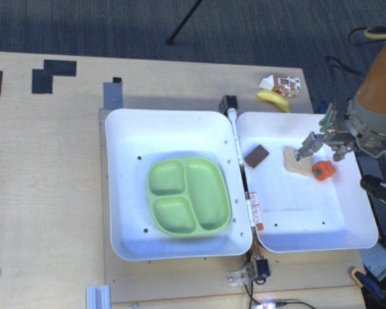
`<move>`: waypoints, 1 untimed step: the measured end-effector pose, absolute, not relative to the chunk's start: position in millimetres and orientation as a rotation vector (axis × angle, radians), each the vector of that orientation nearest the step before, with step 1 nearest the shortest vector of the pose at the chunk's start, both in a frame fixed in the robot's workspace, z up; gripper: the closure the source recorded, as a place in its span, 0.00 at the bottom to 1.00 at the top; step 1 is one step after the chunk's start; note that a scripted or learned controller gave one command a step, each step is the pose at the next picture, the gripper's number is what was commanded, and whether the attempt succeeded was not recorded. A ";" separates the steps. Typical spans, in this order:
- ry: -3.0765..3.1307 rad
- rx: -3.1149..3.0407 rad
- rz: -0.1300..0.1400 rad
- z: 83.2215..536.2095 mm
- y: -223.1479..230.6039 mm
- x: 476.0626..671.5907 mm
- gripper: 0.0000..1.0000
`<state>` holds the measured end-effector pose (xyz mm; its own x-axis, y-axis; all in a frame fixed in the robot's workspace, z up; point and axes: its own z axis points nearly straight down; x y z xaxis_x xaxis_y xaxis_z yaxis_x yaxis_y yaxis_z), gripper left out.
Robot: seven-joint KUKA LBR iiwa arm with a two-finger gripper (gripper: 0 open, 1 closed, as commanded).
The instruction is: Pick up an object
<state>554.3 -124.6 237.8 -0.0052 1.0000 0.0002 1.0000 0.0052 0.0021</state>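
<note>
My gripper [323, 152] hangs over the right bin's [309, 230] far right part. It is open, one finger [306, 148] over a tan flat piece [296, 164] and the other to the right. A small orange-red object [322, 170] lies just below the gap, with nothing held between the fingers. A brown block [256, 154] rests near the bin's left wall.
The left bin [125, 172] holds a green divided plate [188, 195]. A yellow banana [273, 99] and a small packet [284, 84] lie on the bench behind the right bin. The arm's orange band [381, 82] enters from the right.
</note>
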 end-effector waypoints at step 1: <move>2.219 2.211 0.010 88.2 -141.2 581.7 0.00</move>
<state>581.7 -141.2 88.2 -0.0034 1.0000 -0.0020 0.9999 0.0034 0.0110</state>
